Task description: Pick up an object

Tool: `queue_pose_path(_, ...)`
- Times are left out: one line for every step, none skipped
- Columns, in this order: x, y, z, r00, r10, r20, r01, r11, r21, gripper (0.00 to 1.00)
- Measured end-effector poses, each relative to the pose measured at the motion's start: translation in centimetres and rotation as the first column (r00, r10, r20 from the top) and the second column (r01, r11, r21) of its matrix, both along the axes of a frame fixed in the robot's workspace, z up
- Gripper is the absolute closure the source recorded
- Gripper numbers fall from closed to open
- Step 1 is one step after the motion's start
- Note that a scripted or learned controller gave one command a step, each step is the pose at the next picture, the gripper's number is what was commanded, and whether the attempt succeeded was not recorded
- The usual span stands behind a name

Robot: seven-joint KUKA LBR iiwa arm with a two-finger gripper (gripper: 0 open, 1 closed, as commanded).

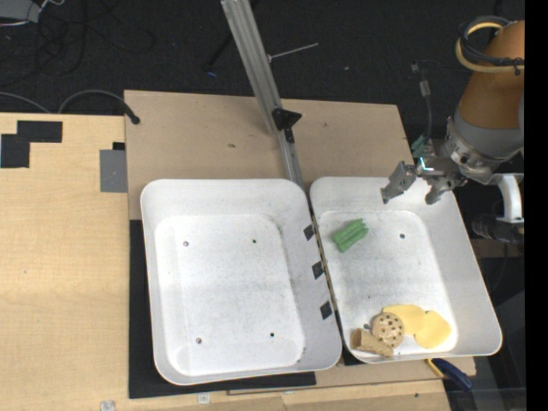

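Green block [349, 235] in the right bin [462, 255], upper left part, close to the divider between the bins, long axis slanting from lower left up to upper right, resting flat on the bin floor with bare white all round. Near the same bin's front edge, well apart from the block, a cluster: yellow pieces [421, 325], a dotted brown disc [387, 326] and a tan scrap [369, 342], touching or overlapping one another. Left bin [171, 229] alongside, on the same surface [60, 255]. Up and to the right of the block, hand [416, 181] over the right bin's far rim, fingers spread wide apart, nothing between them. Block therefore lying down and to the left of the hand, nearer than the front cluster, and the likeliest target by that judgement. Probable need for the coming move: a shift leftward and toward the front, a descent, and a wrist turn so the fingers close across the block's short width rather than along its slant. Divider close by on the block's left, a possible snag for the near finger.
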State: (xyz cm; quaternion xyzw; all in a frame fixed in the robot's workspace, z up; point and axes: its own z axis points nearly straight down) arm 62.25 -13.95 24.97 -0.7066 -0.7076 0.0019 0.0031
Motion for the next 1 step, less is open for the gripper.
queue_pose_path(0.08, -0.01, 0.26, 1.000, 0.001, 0.004, -0.001, 1.000, -0.001, 0.00)
